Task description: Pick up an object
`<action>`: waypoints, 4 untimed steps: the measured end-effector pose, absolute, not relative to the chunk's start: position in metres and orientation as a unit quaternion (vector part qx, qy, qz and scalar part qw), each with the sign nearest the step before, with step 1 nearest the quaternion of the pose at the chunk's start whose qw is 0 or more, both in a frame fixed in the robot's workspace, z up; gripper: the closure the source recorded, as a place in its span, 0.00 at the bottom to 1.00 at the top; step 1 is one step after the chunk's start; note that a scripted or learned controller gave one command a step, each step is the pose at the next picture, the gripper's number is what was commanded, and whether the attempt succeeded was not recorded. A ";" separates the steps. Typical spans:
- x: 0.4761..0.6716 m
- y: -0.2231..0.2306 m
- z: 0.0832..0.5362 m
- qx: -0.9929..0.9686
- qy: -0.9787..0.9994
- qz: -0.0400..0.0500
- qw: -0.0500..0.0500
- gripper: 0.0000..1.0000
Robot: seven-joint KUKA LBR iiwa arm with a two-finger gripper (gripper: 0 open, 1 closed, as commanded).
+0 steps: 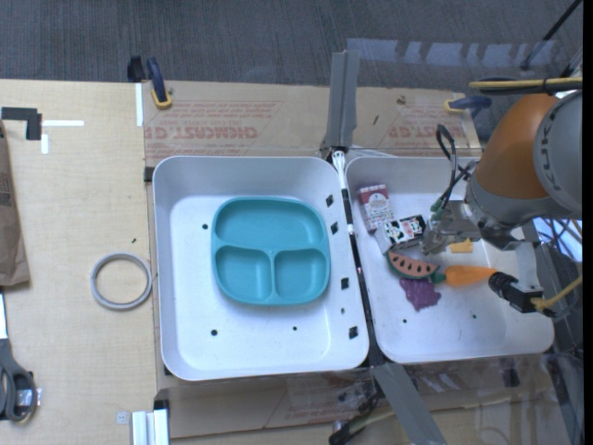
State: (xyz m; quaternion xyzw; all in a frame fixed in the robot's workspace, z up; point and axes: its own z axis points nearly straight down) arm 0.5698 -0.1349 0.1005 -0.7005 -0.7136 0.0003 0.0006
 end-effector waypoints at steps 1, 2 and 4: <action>0.570 -0.135 0.100 -0.700 -0.714 0.001 0.001 0.00; 0.529 -0.122 0.091 -0.700 -0.714 0.001 0.001 0.00; 0.556 -0.129 0.160 -0.624 -0.782 0.000 0.000 0.00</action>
